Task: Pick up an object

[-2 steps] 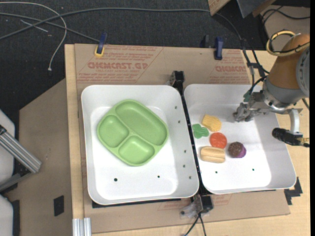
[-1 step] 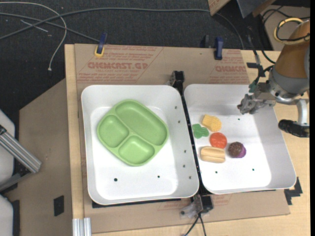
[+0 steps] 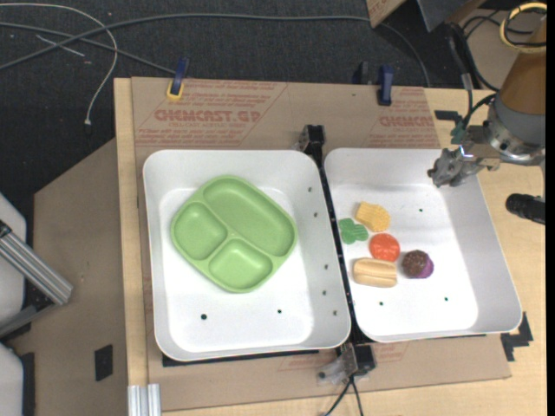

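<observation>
The gripper (image 3: 447,170) hangs over the far right corner of the right bin (image 3: 451,315), well apart from the cluster of small toy foods near that bin's left side; how its tips stand is too small and blurred to judge, and nothing is visibly held. Any of these would serve as the object: a yellow ridged piece (image 3: 374,216), a green piece (image 3: 351,231) just beside it, a red-orange round one (image 3: 384,248), a tan hot-dog shape (image 3: 375,272) and a dark purple ball (image 3: 418,264).

To do the step well, I would choose a piece on the edge of the group — the purple ball or the yellow piece — since the red one sits hemmed in by its neighbours and a descending gripper could knock them aside. Come straight down, centred on the piece.

The green piece lies close to the bin's left wall, which leaves little room on that side. Right of the cluster the bin floor is open — good space for an approach. The left bin (image 3: 173,319) carries a green divided plate (image 3: 232,233).
</observation>
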You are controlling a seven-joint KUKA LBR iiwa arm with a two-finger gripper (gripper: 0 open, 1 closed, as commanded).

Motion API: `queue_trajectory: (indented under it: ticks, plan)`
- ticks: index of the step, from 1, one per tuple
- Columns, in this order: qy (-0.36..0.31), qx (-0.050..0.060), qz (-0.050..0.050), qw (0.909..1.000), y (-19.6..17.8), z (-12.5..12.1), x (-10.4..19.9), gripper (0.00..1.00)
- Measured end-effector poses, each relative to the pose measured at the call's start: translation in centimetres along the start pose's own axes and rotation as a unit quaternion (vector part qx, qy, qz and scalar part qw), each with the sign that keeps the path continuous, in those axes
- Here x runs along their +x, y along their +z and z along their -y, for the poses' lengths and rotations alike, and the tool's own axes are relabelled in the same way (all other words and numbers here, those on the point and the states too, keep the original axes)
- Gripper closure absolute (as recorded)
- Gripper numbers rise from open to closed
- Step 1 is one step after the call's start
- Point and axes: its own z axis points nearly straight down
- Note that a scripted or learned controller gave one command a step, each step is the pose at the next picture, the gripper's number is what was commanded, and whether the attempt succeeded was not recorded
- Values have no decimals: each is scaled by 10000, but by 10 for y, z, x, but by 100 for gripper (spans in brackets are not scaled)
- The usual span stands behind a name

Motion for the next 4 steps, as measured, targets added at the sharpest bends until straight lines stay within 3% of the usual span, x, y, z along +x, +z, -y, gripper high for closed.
queue_trajectory:
  ticks: [1,4]
  plan:
    - [5,12,-3,10000,-23,-1,0,100]
    - [-18,47,-22,10000,-3,-19,160,100]
